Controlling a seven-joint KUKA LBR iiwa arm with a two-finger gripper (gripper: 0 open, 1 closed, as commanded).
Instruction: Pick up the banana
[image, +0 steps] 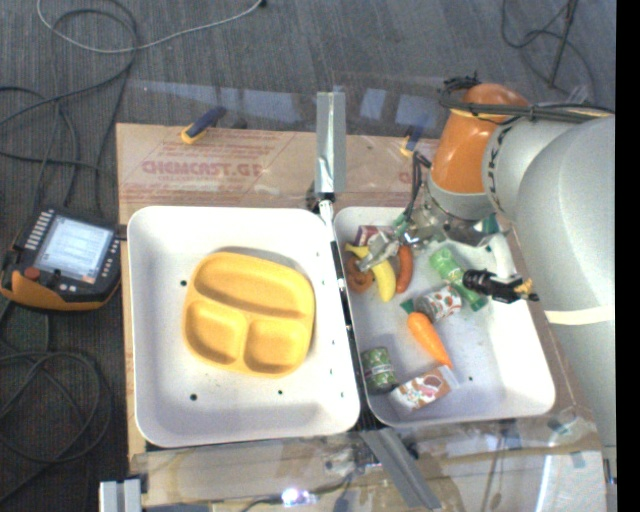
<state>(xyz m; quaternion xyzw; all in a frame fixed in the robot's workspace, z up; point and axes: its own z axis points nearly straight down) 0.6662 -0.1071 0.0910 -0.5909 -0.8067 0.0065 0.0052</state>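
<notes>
White plastic bins sit side by side on the bench, the left bin (150, 400) bearing a yellow compartment tray (250, 312) at its middle. At the near end of the right bin (520, 395) lies a red-and-white packet (425, 388), with a dark green can (378, 368) just beside it against the dividing wall. Further in, an orange carrot (428, 338) lies at a slant, a small printed can (441, 302) just beyond it. Toward the far end, the banana (383, 280) lies near the bin's left wall, touching a red pepper (404, 268), with a green object (446, 265) to their right. Over this cluster the gripper (400, 240) hangs just above the banana; whether its fingers are open or closed cannot be told. Behind it rises the arm's orange band (465, 150). On the floor left of the bench rests a handheld control pendant (65, 255).
</notes>
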